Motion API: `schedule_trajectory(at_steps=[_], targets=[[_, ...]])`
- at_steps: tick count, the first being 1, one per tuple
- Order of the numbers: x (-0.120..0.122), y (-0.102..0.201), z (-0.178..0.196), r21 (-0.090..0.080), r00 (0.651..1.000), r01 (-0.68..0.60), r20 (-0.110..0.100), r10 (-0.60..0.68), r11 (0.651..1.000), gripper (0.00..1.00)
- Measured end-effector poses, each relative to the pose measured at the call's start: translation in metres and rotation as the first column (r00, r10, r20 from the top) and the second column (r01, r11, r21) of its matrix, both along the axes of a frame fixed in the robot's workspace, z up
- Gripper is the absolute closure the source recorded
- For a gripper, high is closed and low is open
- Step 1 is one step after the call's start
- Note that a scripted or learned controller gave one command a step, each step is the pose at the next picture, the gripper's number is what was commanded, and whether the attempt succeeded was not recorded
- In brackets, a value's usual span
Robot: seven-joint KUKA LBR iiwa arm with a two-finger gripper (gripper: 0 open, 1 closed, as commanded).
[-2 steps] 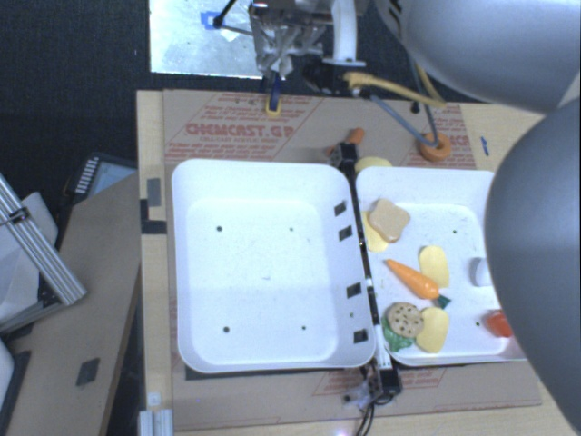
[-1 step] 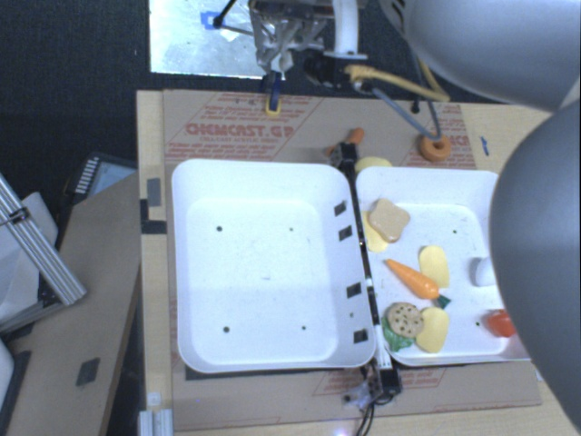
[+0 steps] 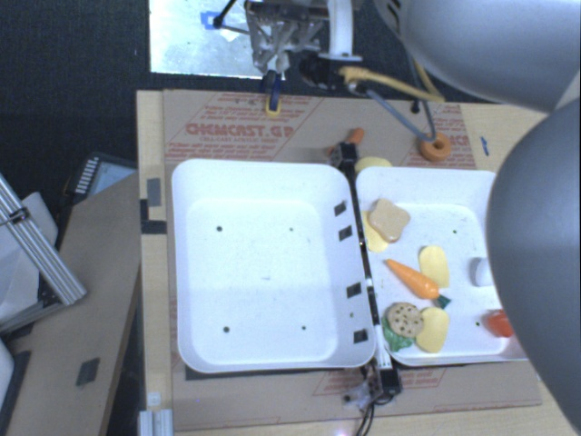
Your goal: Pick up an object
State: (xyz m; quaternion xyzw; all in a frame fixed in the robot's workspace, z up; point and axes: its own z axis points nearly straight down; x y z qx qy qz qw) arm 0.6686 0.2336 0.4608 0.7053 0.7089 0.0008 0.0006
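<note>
My jaws hang at the frame's top, beyond both bins; spread unclear, cannot tell. Right bin (image 3: 454, 193): carrot (image 3: 413, 278), bread slice (image 3: 389, 219), cookie (image 3: 403, 318). Left bin (image 3: 195, 271) alongside.

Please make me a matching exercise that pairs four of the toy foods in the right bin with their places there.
Things:
1. toast slice
2. carrot
3. cookie
4. red piece

Places:
A. near the bin's front edge, close to the divider between the bins
B. at the bin's right side, partly hidden by the arm
C. towards the back of the bin, near the divider
D. lying diagonally in the middle of the group

Pairs: 1-C, 2-D, 3-A, 4-B
</note>
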Motion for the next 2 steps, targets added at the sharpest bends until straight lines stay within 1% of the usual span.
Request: schedule_trajectory(at_steps=[1,2], targets=[[-0.0001,0.0005,0.0122,0.0,1.0,-0.001,0.001,0.001,1.0,1.0],[-0.0002,0.0006,0.0052,-0.001,1.0,-0.001,0.0,0.001,1.0,1.0]])
